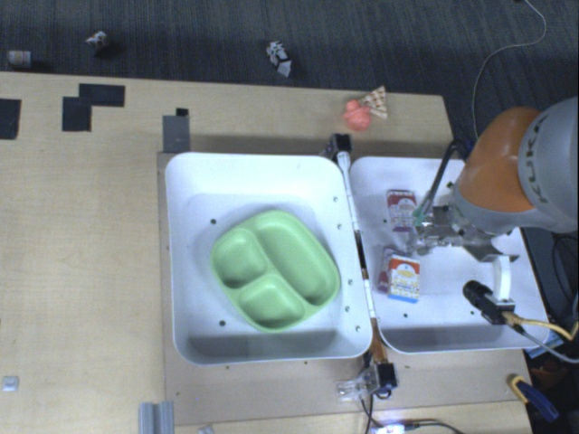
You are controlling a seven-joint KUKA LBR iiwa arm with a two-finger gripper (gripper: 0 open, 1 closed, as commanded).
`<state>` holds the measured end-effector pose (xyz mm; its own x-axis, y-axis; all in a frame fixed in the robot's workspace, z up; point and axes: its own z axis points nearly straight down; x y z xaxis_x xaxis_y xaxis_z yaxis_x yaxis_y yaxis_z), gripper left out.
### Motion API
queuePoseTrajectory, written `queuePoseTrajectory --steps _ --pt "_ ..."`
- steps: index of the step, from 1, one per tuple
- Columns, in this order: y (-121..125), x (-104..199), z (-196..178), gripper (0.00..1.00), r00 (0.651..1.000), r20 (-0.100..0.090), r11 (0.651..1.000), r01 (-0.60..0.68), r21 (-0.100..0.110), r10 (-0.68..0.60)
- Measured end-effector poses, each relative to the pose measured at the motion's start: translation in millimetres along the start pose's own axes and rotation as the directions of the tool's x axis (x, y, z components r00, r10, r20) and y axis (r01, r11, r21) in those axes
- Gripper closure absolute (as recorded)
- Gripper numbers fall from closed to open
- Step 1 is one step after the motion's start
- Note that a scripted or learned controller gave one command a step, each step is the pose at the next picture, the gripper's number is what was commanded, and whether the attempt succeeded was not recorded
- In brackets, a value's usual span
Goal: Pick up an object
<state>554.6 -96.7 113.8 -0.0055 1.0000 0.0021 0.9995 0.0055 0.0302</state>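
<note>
In the right bin (452, 333), a small red and white packet (399, 206) lies near the far side. A small box (403, 277) with a red, white and yellow face lies nearer the front. My gripper (422, 231) hangs low between them, just right of both, with the grey arm and its orange band (493, 174) reaching in from the right. Nothing shows in the gripper. The left bin (194, 193) holds a green divided plate (274, 268), lying slightly turned.
On the bench behind the bins lie a pink ball-like object (357, 114) and a tan, striped piece (377, 102). The two bins meet along a raised rim (355, 233). Bare white floor lies right of the box.
</note>
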Motion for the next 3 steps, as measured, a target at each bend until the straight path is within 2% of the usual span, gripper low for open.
queuePoseTrajectory --steps 1,2,3 --pt "0 0 0 0.00 1.000 0.000 1.000 0.000 0.001 0.000" --pt "-62 9 22 0.00 1.000 0.004 1.000 -0.004 0.008 0.004" --pt "-58 9 9 1.00 1.000 0.005 1.000 -0.004 -0.002 0.004"
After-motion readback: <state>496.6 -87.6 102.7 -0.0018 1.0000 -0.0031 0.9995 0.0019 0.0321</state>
